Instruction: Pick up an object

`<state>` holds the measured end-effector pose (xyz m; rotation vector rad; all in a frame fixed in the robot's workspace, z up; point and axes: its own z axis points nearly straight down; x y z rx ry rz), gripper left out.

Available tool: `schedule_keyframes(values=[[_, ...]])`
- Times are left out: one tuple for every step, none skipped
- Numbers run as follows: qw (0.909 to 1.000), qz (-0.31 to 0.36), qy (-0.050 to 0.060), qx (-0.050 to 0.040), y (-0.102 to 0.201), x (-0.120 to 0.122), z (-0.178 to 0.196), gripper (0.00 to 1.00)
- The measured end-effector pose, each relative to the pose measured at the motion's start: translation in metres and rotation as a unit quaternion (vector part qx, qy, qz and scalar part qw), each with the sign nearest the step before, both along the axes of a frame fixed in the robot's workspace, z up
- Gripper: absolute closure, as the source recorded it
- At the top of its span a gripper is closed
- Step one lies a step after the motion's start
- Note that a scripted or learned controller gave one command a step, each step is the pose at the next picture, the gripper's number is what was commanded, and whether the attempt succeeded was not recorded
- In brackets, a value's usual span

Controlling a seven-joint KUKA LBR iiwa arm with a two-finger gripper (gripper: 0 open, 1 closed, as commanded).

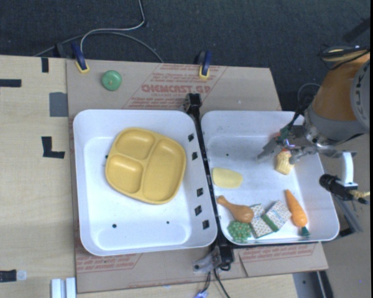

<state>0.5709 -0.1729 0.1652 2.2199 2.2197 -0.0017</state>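
Observation:
My gripper [285, 154] hangs over the upper right part of the right bin [248, 132], its two dark fingers spread wide, so it is open. A small yellow corn piece [283, 162] lies on the bin floor right below it, between the spread fingertips, and neither finger is closed on it. Further objects lie in the same bin: a pale yellow oval [227, 178], a brown drumstick [236, 208], a green bumpy piece [239, 230], a green-and-white box [271, 219] and an orange carrot [296, 210].
The left bin [90, 166] holds a yellow divided plate [146, 165]. A green ball [111, 80] rests on the cardboard behind the bins, near two clamps [204, 64]. The grey and orange arm [339, 101] comes in from the right.

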Motion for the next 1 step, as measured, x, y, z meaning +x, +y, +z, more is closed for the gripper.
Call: schedule_keyframes(values=[[1.0000, 0.001, 0.001, 0.0005, -0.0320, 0.0574, 0.0009, 0.00]])
